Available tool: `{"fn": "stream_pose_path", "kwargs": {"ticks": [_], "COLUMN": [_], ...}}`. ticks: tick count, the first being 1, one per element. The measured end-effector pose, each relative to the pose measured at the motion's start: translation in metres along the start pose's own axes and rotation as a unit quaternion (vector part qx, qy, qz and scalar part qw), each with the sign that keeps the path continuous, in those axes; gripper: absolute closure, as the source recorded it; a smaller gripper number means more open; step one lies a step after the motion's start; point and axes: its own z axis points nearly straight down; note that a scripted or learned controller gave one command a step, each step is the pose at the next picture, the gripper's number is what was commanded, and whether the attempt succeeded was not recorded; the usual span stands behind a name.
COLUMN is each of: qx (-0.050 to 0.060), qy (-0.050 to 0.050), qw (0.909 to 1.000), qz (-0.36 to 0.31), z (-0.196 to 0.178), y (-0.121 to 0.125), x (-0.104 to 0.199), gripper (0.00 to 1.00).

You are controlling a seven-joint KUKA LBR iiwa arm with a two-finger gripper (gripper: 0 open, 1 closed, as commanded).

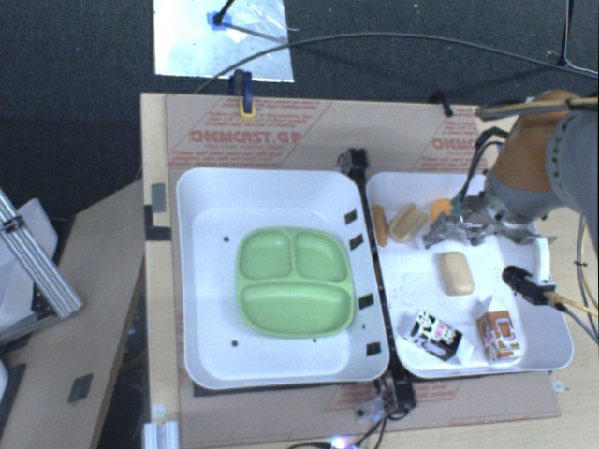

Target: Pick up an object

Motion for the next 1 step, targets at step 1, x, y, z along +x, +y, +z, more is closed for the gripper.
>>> {"fn": "stream_pose_path", "kwargs": {"ticks": [1], "qx": [-0.002], "qy": [0.0], "qw": [1.0], "qz": [0.0], "z": [0.0073], "y": [0.001], "x": [0.0004], "gripper": [0.0]}}
